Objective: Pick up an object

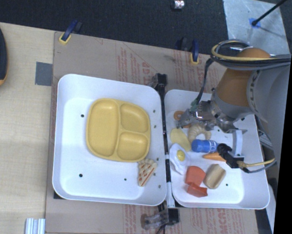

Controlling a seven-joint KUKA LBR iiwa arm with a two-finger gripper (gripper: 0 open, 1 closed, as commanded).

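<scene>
We see the arm (243,82) over the right bin (252,195), gripper (200,117) down at the bin's upper left, in the toy clutter. Can't tell its opening or whether it has anything; the wrist blocks the view.

Just below it: a pale yellow piece (179,138), blue bottle (203,145), fried egg (179,155), carrot (214,157), red block (195,179), bread roll (214,175).

Left bin (66,131) has a yellow tray (118,129) and a waffle slice (146,171) at the tray's lower right, possibly touching it.

Bright even overhead light, mild glare on white bins (66,183), slightly soft focus.
</scene>
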